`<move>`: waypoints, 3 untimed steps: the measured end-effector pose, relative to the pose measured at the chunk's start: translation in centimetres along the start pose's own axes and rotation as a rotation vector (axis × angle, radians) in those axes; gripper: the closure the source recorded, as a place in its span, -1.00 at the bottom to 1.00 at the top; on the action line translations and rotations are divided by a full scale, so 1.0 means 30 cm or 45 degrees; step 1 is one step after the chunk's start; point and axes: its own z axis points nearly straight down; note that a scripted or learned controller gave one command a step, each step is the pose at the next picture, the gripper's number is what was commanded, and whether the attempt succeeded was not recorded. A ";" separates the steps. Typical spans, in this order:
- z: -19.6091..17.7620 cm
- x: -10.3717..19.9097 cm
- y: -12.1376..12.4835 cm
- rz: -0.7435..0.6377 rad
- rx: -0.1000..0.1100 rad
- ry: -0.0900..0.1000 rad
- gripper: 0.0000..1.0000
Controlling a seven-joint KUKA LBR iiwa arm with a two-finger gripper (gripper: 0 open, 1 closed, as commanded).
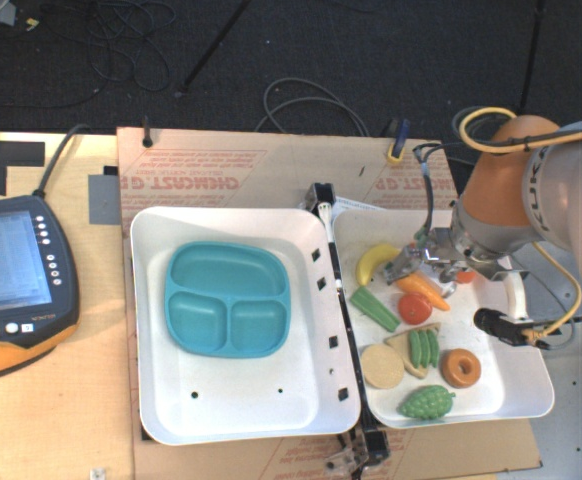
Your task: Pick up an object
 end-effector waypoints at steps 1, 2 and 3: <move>0.063 0.069 -0.102 0.002 0.001 -0.007 -1.00; 0.025 0.059 -0.096 0.008 -0.002 -0.010 1.00; 0.028 0.060 -0.098 0.010 0.000 -0.009 -1.00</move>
